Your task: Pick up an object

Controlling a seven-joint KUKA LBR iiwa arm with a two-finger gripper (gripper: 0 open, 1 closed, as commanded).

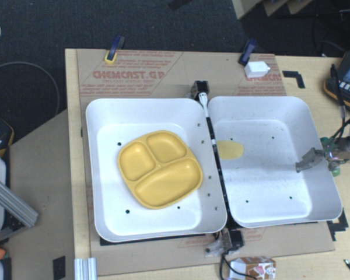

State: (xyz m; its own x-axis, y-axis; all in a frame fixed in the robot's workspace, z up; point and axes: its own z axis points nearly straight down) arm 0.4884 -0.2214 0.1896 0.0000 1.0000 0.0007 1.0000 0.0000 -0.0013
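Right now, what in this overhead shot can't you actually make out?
- Gripper: small and blurred at the right bin's right rim; finger state unreadable.
- Arm: cut off by the camera view's right edge.
- Pale yellow patch in the right bin: too faint to tell object from stain.
- Yellow divided plate in the left bin: its underside is hidden by the plate itself.

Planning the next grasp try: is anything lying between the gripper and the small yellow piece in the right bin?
Nothing visible does. The gripper sits near the right bin's right wall, the small yellow piece near its left wall, with bare white floor between them.
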